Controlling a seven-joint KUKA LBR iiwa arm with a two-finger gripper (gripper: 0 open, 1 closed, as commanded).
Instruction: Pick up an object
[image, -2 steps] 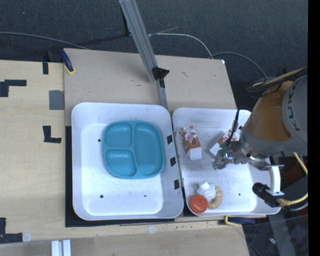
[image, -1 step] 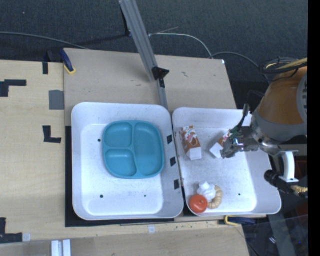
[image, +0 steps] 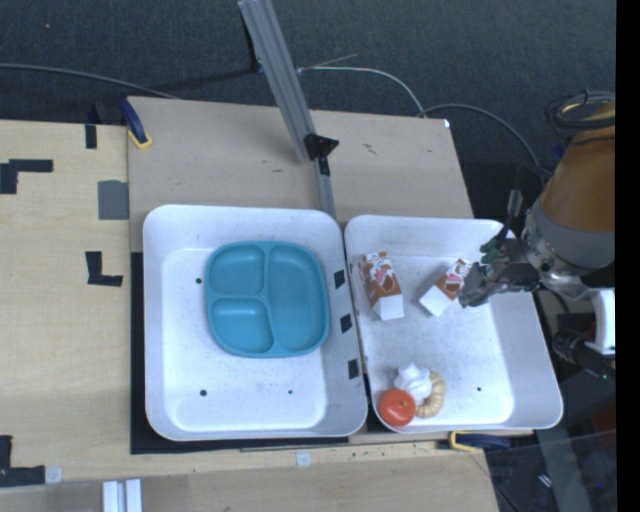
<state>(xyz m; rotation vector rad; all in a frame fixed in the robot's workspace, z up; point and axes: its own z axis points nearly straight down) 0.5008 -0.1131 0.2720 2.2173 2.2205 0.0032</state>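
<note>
**Gripper meets small carton in the right bin**

You are looking down at a slant on two shallow white bins set side by side on the bench. The arm (image: 580, 215), grey with its orange band, reaches in from the right, and its gripper (image: 476, 285) sits low over the right bin (image: 500, 390), at the right end of a small white-and-red carton (image: 445, 288). The dark fingertips are touching or just beside that carton's end; you cannot tell from this angle how far the hand is spread, or whether it has hold of the carton at all.

A second, larger carton (image: 382, 284) with brown-and-red print lies near the first one, to its left, close to the wall between the two bins. At the near edge of the same bin you see a red ball-like toy (image: 396, 408) touching a small white-and-tan toy (image: 421, 387).

In the left bin (image: 170, 400) a teal divided plate (image: 267, 298) with three compartments lies flat, well apart from the gripper. A grey metal rod (image: 290, 90) slants down from the top toward the seam between the bins.
</note>
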